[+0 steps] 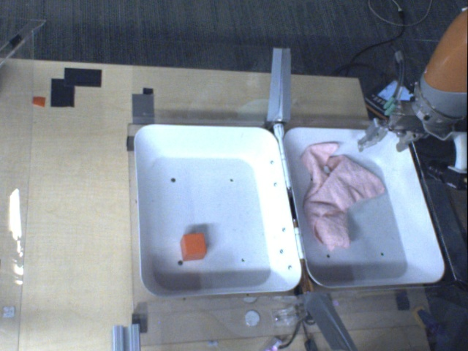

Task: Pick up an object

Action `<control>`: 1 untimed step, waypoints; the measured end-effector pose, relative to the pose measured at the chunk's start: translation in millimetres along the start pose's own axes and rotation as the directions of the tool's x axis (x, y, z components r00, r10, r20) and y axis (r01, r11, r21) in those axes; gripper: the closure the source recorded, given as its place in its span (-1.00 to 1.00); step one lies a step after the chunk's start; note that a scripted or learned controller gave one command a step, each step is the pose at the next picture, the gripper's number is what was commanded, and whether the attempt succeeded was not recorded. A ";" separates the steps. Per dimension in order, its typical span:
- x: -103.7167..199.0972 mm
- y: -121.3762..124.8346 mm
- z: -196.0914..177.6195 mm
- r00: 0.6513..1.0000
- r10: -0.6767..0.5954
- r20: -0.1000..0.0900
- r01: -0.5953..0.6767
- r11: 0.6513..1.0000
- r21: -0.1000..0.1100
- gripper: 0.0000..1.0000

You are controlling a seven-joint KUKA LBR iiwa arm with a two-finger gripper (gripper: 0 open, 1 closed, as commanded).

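Two white bins sit side by side on your bench, and each holds one candidate. Starting at the left, the left bin [157,196] has a small orange block [194,246] lying near its front, well apart from every wall, with bare floor all round it. You can expect it to be light and rigid, with flat faces that a two-finger pincer can square up on; take it across two opposite sides, low enough that it does not squirt out, because a block that small leaves little margin for a misaligned approach.

Moving right past the divider, the right bin [420,258] holds a pink cloth [335,192], crumpled into a heap that runs from the back left corner toward the middle. Judge it soft, light and limp: it will not resist the fingers, and it will drape and trail when lifted. Aim for one of the raised folds along its upper ridge and not the flat spread edge, so the fingers pinch a bunch of fabric.

Further right, the gripper [384,134] hangs over the back right corner of that bin, just beside the cloth's far edge and not touching it. Its fingers appear spread apart with nothing between them. From there the cloth is your nearer target; the block means crossing to the other bin.
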State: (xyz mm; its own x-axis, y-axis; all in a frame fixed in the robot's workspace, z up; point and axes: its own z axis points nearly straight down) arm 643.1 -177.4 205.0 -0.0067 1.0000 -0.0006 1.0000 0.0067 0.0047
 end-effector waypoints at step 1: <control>67.5 9.6 109.2 0.999 -0.035 0.001 0.035 0.999 -0.004 -1.00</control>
State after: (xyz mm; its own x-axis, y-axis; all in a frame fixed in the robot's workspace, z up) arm 652.8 -109.9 95.8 -0.0413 0.9991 -0.0015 0.9991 0.0414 0.0084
